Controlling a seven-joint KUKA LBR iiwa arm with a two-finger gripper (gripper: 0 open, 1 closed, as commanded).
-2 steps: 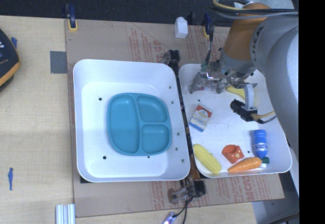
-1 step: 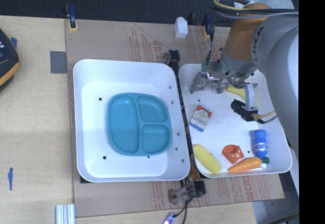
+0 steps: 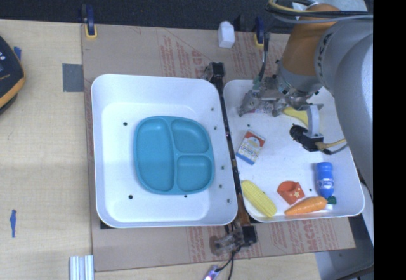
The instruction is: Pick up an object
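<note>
1. Brown cardboard (image 3: 158, 56) covers the middle of your wooden bench (image 3: 38, 164), with dark floor beyond the far edge; two clamps (image 3: 89, 21) pin the sheet at the back.
2. At your far left, a black and orange device (image 3: 7, 75) sits partly cut off by the frame edge, and a grey tape patch (image 3: 72, 77) lies on the wood just beside the cardboard.
3. Your left bin (image 3: 104, 145) holds one item: a blue divided plate (image 3: 174, 155), lying flat near its centre.
4. Your right bin (image 3: 342, 174) touches the left bin along the shared rim.
5. Inside the right bin, from left: a small red and white packet (image 3: 251, 146) near the middle; a corn cob (image 3: 259, 199) at the near-left corner; a red pepper piece (image 3: 291, 191); a carrot (image 3: 306, 206) along the near rim, just beside the pepper; a blue bottle (image 3: 324, 180) standing close to the carrot's tip.
6. A yellow banana (image 3: 297, 115) lies at the far side of that bin, partly hidden under the arm.
7. Your gripper (image 3: 260, 105) is low over the far-left part of the right bin, well apart from the packet.
8. You cannot tell from this view whether the jaws are spread or pressed together; nothing is visibly between them.
9. Your grey arm (image 3: 346, 75) enters from the right, orange band (image 3: 304, 44) above the wrist.
</note>
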